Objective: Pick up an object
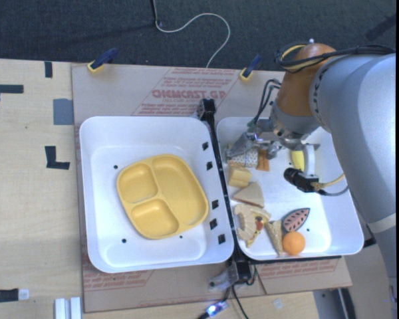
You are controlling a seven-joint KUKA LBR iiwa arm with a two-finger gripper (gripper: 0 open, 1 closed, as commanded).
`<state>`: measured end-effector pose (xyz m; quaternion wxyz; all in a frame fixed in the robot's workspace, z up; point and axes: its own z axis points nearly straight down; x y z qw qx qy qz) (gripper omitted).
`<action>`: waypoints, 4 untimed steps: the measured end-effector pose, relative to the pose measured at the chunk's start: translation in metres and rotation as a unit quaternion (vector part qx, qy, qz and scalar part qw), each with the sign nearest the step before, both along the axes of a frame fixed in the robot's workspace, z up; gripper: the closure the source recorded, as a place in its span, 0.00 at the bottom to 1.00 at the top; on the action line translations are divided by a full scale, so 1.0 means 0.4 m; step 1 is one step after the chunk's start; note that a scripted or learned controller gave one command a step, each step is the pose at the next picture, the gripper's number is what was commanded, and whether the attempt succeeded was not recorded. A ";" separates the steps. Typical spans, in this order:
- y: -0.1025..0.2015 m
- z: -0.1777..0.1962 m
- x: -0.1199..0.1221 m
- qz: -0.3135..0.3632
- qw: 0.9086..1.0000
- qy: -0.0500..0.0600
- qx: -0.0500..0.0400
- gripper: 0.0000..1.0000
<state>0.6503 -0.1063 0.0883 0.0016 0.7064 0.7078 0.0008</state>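
The pincer reaches into the right bin; whether it is clenched cannot be told. Food pieces and an orange ball lie below it; the left bin holds a yellow tray.

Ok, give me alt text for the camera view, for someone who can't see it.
A grey robot arm lowers its gripper into the right bin above scattered toy food. The left bin holds a yellow divided plate.
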 end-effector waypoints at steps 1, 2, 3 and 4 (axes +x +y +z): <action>-0.006 0.049 0.012 0.000 1.000 -0.008 -0.003 1.00; 0.022 0.181 0.015 0.000 1.000 0.000 0.001 1.00; 0.025 0.341 0.027 0.000 1.000 -0.001 0.000 1.00; 0.026 0.340 0.028 0.000 1.000 0.002 0.000 1.00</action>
